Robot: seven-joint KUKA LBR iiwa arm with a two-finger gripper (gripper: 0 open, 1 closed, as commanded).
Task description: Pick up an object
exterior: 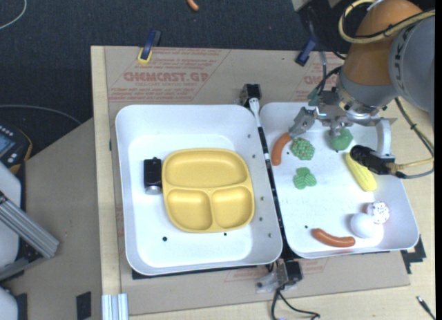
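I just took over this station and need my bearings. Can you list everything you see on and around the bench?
White bins: 2, side by side on the bench.
Divided plate: 1, yellow, three compartments, left bin.
Small black block: 1, left bin, beside the plate's left edge.
Broccoli pieces: 3, green, right bin, far half; one lies right under the gripper.
Sausages: 2 in the right bin, orange-red, one at the near edge, one by the left wall; a third on the dark floor beyond the bench.
Corn cob: 1, yellow, right bin, right side.
White ball: 1, right bin, near right corner, with a small speckled white piece beside it.
Clamps: 2, blue, bench's far edge.
Gripper: 1, grey, over the right bin's far end.
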